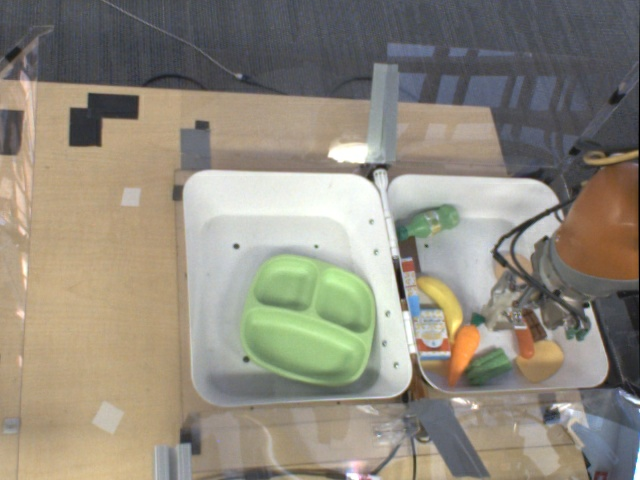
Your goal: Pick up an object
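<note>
The right bin (500, 193) serves as the landmark here, and judging by how things lie, the pick is not yet made: every toy sits on its floor and nothing shows lifted. Nearest the camera, along that bin's front edge, lie a green vegetable (488, 365), a carrot (462, 351) leaning beside it, and a tan wedge (541, 361) toward the front right corner. A small printed carton (431, 332) stands against the bin's left wall, with a banana (443, 303) just behind it. The claw (521, 311) hangs low over the bin's right half, close above a small orange-red piece (526, 343) near the tan wedge; whether it is open or closed I cannot tell, as metal parts and cables crowd it. What seems left is to close on one item and raise it. At the bin's far left corner lies a green bottle (430, 221). Left of the right bin, the left bin (215, 268) holds a green divided plate (310, 318). Both rest on a pale wooden surface (90, 298) with black markers, and beyond it runs dark grey carpet (250, 18).
</note>
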Tool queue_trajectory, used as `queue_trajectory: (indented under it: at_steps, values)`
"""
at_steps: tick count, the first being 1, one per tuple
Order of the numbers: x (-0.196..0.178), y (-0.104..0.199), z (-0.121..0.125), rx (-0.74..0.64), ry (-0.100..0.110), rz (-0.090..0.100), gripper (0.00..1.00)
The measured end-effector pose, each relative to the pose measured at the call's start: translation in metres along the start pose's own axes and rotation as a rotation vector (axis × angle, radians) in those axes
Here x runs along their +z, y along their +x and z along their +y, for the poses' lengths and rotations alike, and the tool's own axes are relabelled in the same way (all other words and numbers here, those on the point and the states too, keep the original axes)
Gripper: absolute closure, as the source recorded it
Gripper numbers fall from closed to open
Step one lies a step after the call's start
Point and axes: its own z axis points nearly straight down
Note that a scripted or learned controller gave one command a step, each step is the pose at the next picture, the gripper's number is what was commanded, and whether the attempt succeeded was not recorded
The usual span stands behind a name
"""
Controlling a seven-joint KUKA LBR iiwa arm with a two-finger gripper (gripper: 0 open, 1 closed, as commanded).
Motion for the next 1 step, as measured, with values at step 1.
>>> queue_trajectory:
  at_steps: [1]
  values:
    - [-0.1651,-0.0244,0.0399,-0.103,-0.004,0.013,1.0]
